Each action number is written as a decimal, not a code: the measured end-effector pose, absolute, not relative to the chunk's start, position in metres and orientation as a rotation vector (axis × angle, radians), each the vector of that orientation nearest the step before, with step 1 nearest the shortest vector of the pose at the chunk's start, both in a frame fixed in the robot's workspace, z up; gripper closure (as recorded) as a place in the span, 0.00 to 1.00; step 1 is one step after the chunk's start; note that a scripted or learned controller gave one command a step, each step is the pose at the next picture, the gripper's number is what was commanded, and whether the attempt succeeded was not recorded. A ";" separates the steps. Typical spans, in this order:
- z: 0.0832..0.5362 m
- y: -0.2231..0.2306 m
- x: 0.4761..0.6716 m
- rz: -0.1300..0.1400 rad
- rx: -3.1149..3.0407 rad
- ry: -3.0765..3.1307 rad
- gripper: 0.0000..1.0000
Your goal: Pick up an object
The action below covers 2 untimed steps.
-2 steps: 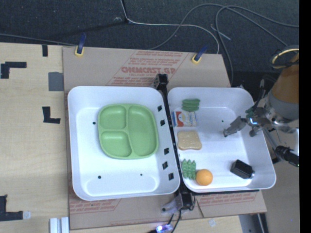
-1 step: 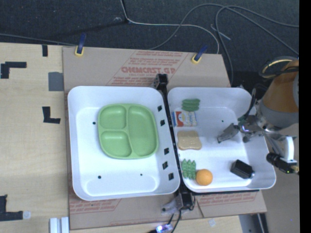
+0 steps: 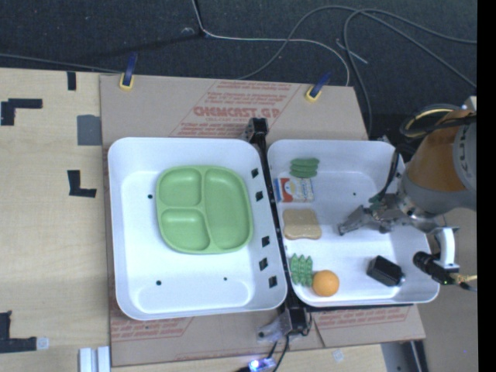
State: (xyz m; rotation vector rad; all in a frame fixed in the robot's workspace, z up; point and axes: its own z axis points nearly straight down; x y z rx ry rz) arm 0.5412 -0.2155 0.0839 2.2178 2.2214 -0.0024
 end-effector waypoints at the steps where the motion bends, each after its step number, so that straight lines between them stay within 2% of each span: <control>1: 0.097 -0.216 0.542 -0.001 2.215 2.218 1.00; 2: 0.160 -0.215 0.543 0.003 2.216 2.220 1.00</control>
